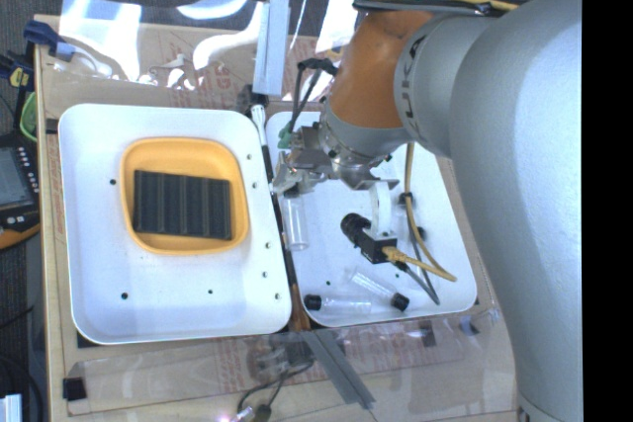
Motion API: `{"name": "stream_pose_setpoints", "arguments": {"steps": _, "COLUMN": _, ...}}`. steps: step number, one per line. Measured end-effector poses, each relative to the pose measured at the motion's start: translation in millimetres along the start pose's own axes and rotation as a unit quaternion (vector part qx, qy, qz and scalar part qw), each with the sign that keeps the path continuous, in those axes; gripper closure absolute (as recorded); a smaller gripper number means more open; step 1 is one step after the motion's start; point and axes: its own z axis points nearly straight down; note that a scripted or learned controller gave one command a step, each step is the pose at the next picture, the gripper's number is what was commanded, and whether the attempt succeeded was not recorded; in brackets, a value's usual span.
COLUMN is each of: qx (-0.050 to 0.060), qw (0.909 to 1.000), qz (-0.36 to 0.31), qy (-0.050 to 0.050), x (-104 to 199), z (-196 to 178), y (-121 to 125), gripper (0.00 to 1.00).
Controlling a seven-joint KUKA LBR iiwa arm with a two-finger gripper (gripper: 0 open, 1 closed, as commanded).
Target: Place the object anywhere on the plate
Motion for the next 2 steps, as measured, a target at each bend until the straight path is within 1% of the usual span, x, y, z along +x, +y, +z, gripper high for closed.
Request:
{"name": "stream_pose_setpoints", "arguments": {"steps": 1, "qx": -0.002, "qw": 0.999, "qz": -0.046, "qy": 0.0, "x": 42.3, "z": -1.2, "y": 45.3, "gripper": 1.0}}
{"name": "stream_pose_setpoints", "arguments": {"steps": 2, "qx": -0.002, "qw": 0.999, "qz": -0.046, "qy": 0.0, "x": 42.3, "z": -1.4, "y": 45.4, "gripper": 0.0}}
